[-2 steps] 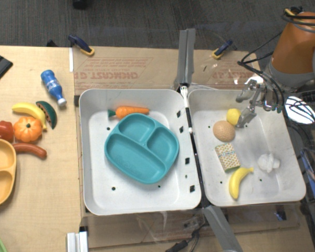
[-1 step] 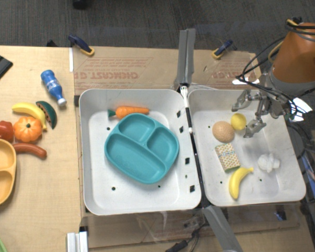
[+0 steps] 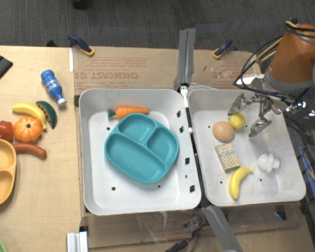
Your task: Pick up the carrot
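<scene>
Meanwhile, over the right bin (image 3: 294, 193), my gripper (image 3: 249, 114) hangs spread and holding nothing, well apart from the carrot (image 3: 130, 111).

That carrot lies in the left bin (image 3: 94, 193) above the teal plate (image 3: 142, 148); it looks light, rigid, likely slick, best pinched mid-body. Cardboard lines the bench behind.

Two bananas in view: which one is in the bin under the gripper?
The banana in the right bin, beside the yellow box; the other banana lies outside on the bench.

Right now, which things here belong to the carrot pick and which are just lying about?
Belongs to the job: carrot, gripper.

Lying about: teal plate, egg, lemon, banana, snack box, blue bottle.
</scene>
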Robot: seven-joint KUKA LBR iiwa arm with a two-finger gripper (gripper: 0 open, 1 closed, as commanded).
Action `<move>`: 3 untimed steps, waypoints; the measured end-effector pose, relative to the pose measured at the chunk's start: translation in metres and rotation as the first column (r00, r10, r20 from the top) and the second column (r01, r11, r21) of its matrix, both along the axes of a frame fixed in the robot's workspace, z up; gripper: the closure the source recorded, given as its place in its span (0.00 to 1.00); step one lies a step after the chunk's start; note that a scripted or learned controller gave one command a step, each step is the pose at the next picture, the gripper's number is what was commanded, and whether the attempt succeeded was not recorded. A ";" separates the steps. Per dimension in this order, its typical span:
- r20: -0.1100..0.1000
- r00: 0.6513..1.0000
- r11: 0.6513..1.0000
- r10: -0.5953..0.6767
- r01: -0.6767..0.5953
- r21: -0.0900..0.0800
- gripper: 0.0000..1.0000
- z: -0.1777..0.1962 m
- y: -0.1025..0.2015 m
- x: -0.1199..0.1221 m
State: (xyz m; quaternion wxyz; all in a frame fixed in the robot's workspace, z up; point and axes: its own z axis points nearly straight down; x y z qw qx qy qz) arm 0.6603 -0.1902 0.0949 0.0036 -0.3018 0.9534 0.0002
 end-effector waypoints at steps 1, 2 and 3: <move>-0.002 0.989 0.989 0.148 -0.148 -0.001 0.00 0.051 0.051 -0.036; -0.001 0.947 0.947 0.322 -0.322 -0.002 0.00 0.083 0.005 -0.056; -0.001 0.843 0.843 0.538 -0.538 -0.001 0.00 0.044 0.049 -0.011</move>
